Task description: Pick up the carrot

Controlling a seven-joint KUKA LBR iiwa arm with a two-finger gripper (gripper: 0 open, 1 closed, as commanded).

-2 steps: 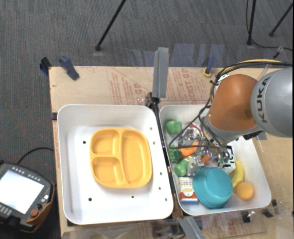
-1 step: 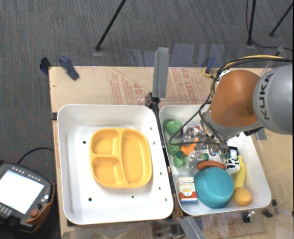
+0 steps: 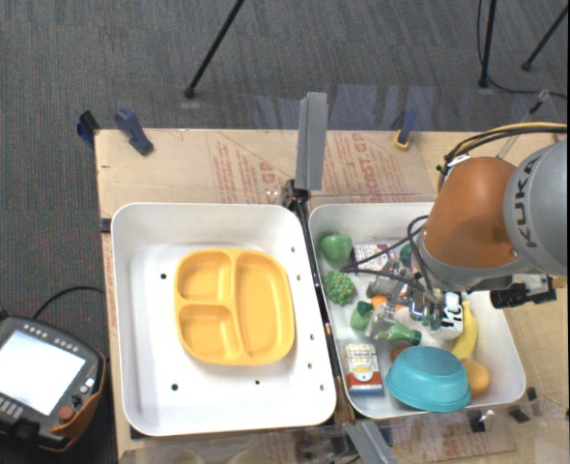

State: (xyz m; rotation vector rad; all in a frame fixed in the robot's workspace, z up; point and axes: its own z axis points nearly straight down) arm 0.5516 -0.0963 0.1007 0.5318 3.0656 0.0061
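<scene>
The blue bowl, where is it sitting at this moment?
In the camera view, the blue bowl lies in the right bin, at its near edge, between the small carton on its left and the orange on its right.

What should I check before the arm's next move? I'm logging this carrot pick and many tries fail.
1. Carrot located: cannot tell; a small orange bit shows among the clutter, too small to be sure.
2. Gripper over the right bin: ok.
3. Something between the gripper's tips: cannot tell.
4. Room around the target: not ok; broccoli, banana and teal bowl crowd it.
5. Yellow tray lies in the left bin: ok.
</scene>
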